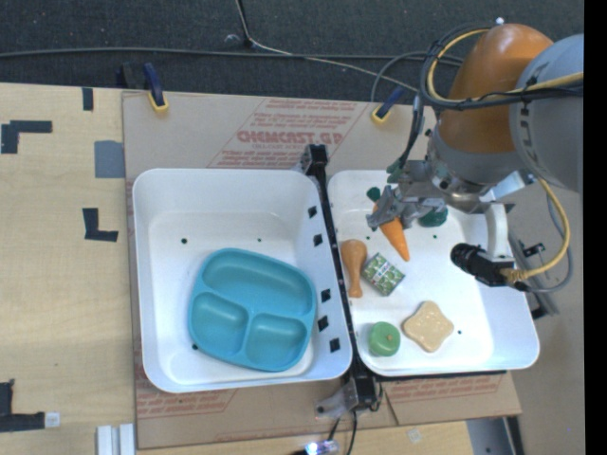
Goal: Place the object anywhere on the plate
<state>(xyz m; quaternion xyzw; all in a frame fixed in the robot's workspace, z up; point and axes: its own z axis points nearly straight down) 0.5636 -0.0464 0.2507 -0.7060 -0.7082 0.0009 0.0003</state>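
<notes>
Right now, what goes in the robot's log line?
pincer: shut on carrot | place: right bin | plate: left bin, bare

You see a pale wooden bench (57, 282) with dark tape marks, a sheet of printed cardboard (275, 136) clamped to it by two blue-and-yellow clamps (154, 88), and dark grey carpet (142, 12) beyond, crossed by thin black cables (245, 27).

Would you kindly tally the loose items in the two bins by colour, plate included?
Orange: 2, carrot and the tan-orange piece
Green: 2, round piece and patterned block
Beige: 1, cracker-like piece
Blue: 1, plate
Total: 6
</notes>
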